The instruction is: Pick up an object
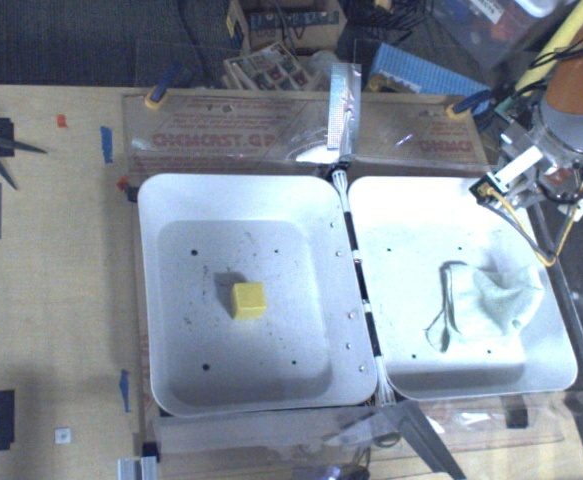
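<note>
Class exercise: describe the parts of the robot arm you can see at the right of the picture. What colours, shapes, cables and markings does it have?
The robot arm is a rounded grey body with an orange band across it. A small white rectangular block sticks out at its lower end. Thin yellow cables and dark ones loop beneath it.

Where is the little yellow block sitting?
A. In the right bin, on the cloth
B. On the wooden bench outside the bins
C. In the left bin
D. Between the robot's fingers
C. The yellow block rests on the floor of the left bin, alone near its middle, while the crumpled white cloth lies in the right bin.
</note>
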Robot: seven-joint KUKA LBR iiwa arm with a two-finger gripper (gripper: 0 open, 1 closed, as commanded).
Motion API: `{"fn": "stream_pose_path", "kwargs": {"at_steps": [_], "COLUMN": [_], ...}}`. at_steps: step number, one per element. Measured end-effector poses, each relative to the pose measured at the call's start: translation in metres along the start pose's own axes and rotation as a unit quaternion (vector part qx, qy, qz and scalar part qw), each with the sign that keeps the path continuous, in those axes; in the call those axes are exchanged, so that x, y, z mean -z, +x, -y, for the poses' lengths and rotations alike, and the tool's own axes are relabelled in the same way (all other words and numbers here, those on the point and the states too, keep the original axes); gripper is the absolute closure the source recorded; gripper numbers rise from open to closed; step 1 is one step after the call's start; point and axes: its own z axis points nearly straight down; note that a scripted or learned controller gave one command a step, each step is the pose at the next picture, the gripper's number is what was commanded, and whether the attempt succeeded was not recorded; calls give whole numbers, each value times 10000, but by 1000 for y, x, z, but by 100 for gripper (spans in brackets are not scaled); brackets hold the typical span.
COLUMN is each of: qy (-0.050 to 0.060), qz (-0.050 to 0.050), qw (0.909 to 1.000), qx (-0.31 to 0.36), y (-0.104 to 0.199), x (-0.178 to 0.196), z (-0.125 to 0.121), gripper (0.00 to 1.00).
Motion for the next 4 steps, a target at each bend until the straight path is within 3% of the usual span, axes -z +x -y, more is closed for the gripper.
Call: {"fn": "stream_pose_path", "kwargs": {"at_steps": [1, 2, 3, 4], "qy": [22, 28, 27, 24], "qz": [9, 14, 14, 4], "qw": [9890, 9717, 9721, 9915], "qx": [-1478, -2360, -2344, -1303], "y": [-11, -39, -38, -59], "x": [-5, -17, -7, -91], "z": [8, 17, 17, 7], "gripper": [100, 100, 100, 100]}}
